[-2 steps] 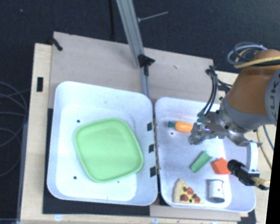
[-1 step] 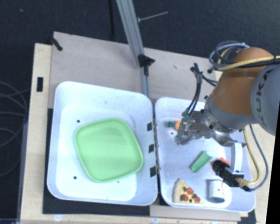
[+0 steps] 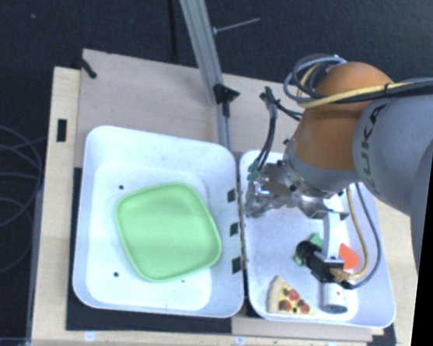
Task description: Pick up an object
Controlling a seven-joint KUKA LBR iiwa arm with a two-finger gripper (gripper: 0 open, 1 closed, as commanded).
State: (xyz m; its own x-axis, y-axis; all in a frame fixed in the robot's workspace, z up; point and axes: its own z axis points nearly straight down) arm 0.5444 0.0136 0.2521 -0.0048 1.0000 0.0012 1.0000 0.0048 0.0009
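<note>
You've got the left bin [image 3: 110, 147] holding a green plate [image 3: 168, 231], flat, filling most of its floor. Just right of the plate: the gripper [image 3: 254, 200], low over the left edge of the right bin [image 3: 376, 305]; you can't tell whether it's spread or closed. Things to pick lie further right of the plate, apart from the gripper: a toy pizza slice [image 3: 289, 298] right of the plate's lower corner, an orange piece [image 3: 349, 257] furthest right of it
</note>
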